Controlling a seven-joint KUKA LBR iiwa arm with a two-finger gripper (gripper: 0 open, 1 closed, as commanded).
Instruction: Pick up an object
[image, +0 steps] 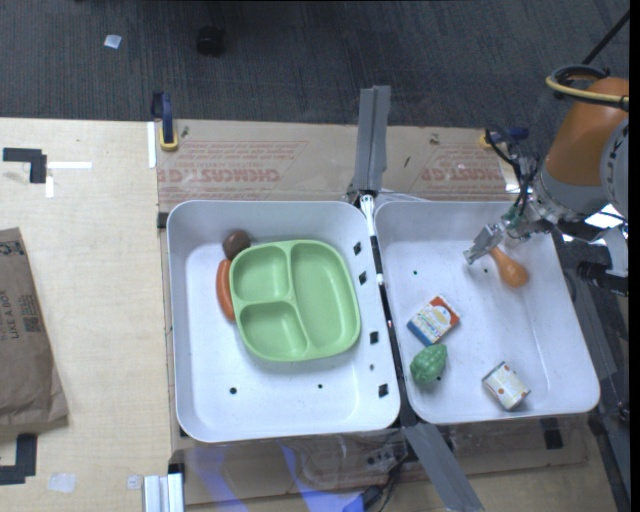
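The gripper (487, 245) hangs low over the right bin (560, 395), toward that bin's 1 o'clock corner, on the grey arm (585, 135) with its orange band that comes in from 3 o'clock. Its tip sits right at the narrow end of an orange pear-shaped toy (508, 268), which lies tilted on the bin floor with its fat end pointing to 5 o'clock; whether the gripper is spread or closed, and whether it touches the toy, cannot be told from this angle. Near the centre of the same bin lies a small printed carton (433, 320), and just below it at 6 o'clock a green knobbly toy vegetable (429, 364) rests close to the bin's left wall. A small tan box (504, 386) lies toward 5 o'clock, near the front rim. In the left bin (200, 390) a green three-compartment plate (297, 298) sits a little above centre. Tucked against its 9 o'clock edge is an orange sausage-shaped toy (224, 288), and a dark brown round object (236, 243) touches the plate's 10 o'clock corner. Both bins stand on the pale wood worktop (80, 300), where a brown paper bag (25, 330) lies at the far 9 o'clock edge.
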